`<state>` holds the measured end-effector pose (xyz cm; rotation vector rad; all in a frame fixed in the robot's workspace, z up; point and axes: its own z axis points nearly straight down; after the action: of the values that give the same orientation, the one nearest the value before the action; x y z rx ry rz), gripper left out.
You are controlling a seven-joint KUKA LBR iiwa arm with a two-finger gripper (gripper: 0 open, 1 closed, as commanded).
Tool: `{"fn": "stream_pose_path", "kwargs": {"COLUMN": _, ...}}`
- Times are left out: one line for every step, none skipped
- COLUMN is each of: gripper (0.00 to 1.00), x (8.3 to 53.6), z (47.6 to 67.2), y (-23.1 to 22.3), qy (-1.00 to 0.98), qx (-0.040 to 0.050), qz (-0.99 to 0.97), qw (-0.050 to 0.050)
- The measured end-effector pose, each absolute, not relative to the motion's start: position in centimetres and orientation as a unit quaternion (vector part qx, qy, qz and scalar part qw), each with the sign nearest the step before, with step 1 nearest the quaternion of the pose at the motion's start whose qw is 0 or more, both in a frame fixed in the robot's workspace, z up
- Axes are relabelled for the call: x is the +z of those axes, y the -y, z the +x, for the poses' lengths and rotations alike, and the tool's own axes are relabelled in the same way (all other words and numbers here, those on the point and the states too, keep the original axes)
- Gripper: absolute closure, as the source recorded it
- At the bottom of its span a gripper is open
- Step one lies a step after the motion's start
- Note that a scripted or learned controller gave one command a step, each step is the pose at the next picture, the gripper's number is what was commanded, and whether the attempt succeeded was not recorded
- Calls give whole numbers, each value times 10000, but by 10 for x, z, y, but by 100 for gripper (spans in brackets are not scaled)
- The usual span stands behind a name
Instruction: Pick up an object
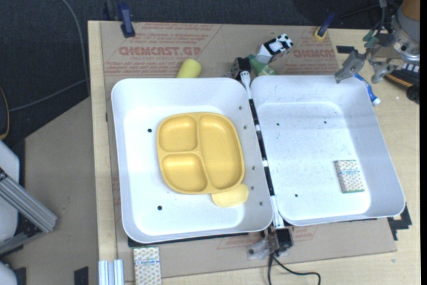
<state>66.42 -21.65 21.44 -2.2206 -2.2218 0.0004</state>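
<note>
So the stuff we could grab is split across the two bins. The left bin [127, 143] has a yellow tray [200, 151] with three compartments sitting about in the middle, and we see nothing in any of them. A flat yellow piece [231, 195] pokes out from under the tray's near right corner, touching it. The right bin [313, 110] just has a small pale packet [349, 176] lying flat near its right wall, toward the front.

The pincer [365, 67] is up at the far right corner of the right bin, hovering around the rim, well away from the packet and the tray. Its two fingers look spread apart and we see nothing between them.

Outside the bins, on the desk [160, 43], there's a yellow cylinder [189, 68] just behind the left bin, a black and white toy [276, 46] behind the seam where the bins meet, and another packet [147, 265] by the front edge.
</note>
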Motion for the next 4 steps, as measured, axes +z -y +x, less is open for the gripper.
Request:
{"fn": "stream_pose_path", "kwargs": {"gripper": 0, "x": 112, "z": 552, "y": 204, "qy": 7070, "qx": 13, "qz": -7072, "qw": 20}}
{"fn": "stream_pose_path", "kwargs": {"gripper": 0, "x": 174, "z": 614, "y": 221, "qy": 7075, "qx": -4, "qz": -7067, "qw": -18}}
{"fn": "stream_pose_path", "kwargs": {"gripper": 0, "x": 239, "z": 528, "y": 177, "qy": 7073, "qx": -4, "qz": -7069, "qw": 3}}
{"fn": "stream_pose_path", "kwargs": {"gripper": 0, "x": 121, "z": 525, "y": 195, "qy": 7068, "qx": 10, "qz": -7075, "qw": 19}}
